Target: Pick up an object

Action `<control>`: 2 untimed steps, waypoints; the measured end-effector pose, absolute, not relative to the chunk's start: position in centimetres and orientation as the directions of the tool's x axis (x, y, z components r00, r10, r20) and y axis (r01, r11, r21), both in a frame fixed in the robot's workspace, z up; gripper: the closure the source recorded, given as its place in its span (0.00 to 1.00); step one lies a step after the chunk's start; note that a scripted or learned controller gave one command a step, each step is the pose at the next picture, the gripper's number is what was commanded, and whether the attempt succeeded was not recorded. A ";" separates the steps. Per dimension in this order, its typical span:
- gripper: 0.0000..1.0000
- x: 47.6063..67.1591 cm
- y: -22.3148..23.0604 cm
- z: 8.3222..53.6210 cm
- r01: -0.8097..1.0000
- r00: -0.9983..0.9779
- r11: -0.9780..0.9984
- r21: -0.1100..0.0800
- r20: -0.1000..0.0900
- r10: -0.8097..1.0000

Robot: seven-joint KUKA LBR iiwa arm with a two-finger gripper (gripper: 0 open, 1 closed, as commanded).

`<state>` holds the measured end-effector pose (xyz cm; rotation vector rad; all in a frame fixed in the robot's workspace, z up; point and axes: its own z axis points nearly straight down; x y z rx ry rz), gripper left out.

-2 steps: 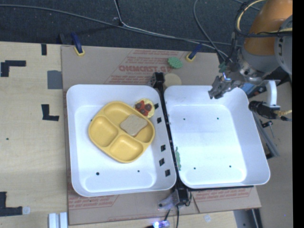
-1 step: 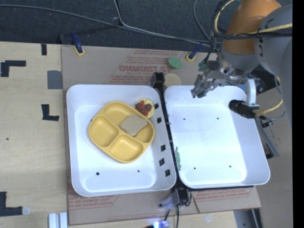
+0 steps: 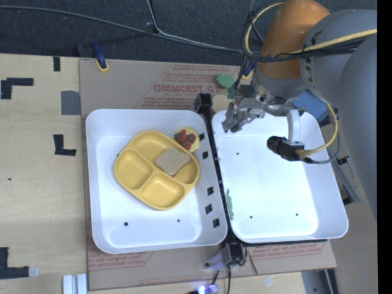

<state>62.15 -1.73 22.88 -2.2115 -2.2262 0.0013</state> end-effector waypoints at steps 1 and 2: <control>1.00 61.1 4.5 23.3 1.000 -0.008 0.008 -0.002 0.002 1.000; 1.00 60.6 10.3 23.9 1.000 -0.008 0.008 -0.002 0.001 1.000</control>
